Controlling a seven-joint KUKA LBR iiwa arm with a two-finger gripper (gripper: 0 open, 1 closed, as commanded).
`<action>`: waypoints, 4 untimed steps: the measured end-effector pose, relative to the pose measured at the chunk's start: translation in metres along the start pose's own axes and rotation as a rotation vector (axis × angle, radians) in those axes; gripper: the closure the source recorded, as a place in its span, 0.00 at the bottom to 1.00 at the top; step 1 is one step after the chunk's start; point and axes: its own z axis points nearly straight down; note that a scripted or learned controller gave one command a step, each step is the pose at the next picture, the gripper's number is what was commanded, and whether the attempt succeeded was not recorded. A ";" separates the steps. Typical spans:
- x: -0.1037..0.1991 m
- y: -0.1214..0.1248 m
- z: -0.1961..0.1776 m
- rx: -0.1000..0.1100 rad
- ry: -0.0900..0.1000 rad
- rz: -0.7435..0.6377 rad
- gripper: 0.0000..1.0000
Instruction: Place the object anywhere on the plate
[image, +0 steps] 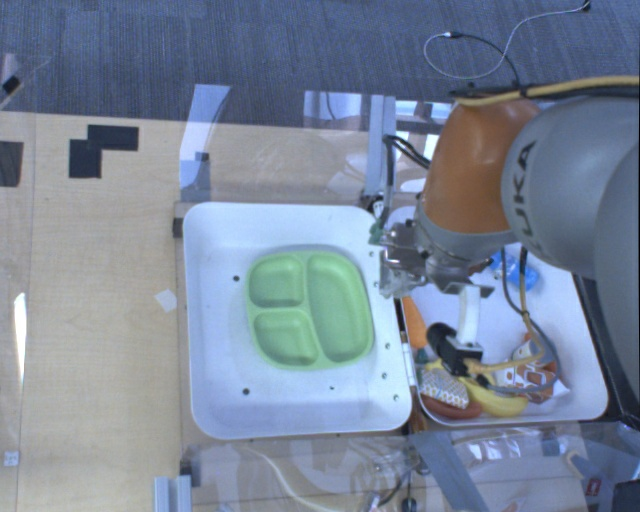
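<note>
- Plate, green with three compartments, sits in the middle of the left bin. Bare white floor rings it, widest toward 6 o'clock.
- Gripper hangs over the right bin at its 9 o'clock wall. I cannot tell whether it is apart or together.
- Banana lies at that bin's 6 o'clock edge, crowded by a packet and an orange stick.

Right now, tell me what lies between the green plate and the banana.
Camera view: the green plate, then both bins' meeting rims, a reddish item, then the banana.
</note>
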 end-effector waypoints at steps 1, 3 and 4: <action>0.045 -0.035 0.034 0.002 -0.001 0.099 1.00; 0.010 -0.014 0.031 0.002 -0.001 -0.079 1.00; 0.082 -0.058 0.062 0.002 -0.001 -0.061 1.00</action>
